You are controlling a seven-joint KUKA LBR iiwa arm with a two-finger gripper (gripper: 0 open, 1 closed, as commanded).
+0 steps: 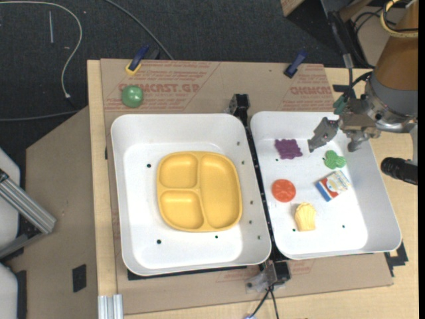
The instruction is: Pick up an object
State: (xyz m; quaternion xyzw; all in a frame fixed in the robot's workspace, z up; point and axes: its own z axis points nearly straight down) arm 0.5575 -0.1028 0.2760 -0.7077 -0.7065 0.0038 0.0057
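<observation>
lab | clamped cardboard bench (199, 85) | loose cables (66, 78) | carpet

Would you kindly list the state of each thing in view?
Gripper: above right bin, holding nothing.
Yellow divided plate: upright, in left bin.
Purple toy: lying flat.
Green toy: lying below gripper.
Red toy: resting.
Small carton: lying flat.
Yellow toy: resting.
Green ball: outside the bins.

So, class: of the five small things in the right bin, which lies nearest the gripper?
The green toy. It lies just below the gripper, while the purple, red, yellow and blue-and-white ones lie farther off.
</observation>
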